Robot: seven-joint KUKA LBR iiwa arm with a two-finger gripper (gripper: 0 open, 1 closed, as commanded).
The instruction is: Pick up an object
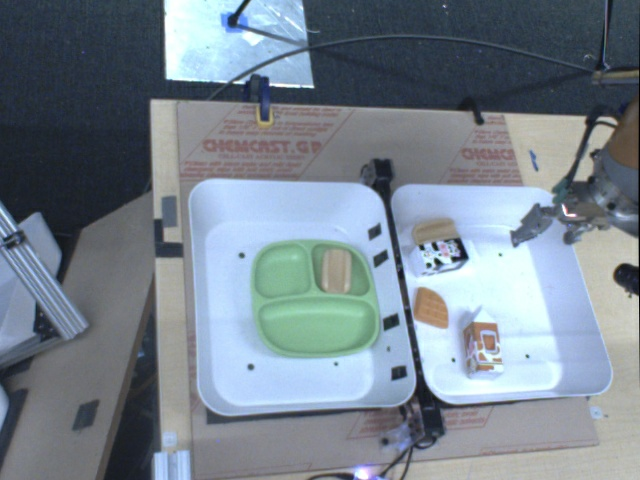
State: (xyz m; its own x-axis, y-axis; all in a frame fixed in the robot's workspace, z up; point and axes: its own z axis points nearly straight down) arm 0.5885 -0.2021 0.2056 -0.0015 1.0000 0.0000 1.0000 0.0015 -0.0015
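While hovering over the right shallow white bin (pixel 560 298), grey pincer (pixel 550 223), spread and unladen: approach step; next, descent onto small orange-and-white carton (pixel 483 348).

A robotics lab: bench (pixel 300 133) with two white bins (pixel 215 268), clamps, cabling, aluminium framing (pixel 40 278).

Arm (pixel 620 168) cut off by the frame edge at 3 o'clock, only the wrist end in view. Gripper (pixel 545 226) small and blurred, finger state unreadable. Print on the black-and-white packet (pixel 441 256) too small to read. Orange carton (pixel 483 348) label illegible. Metal frame (pixel 35 278) at 9 o'clock cropped.
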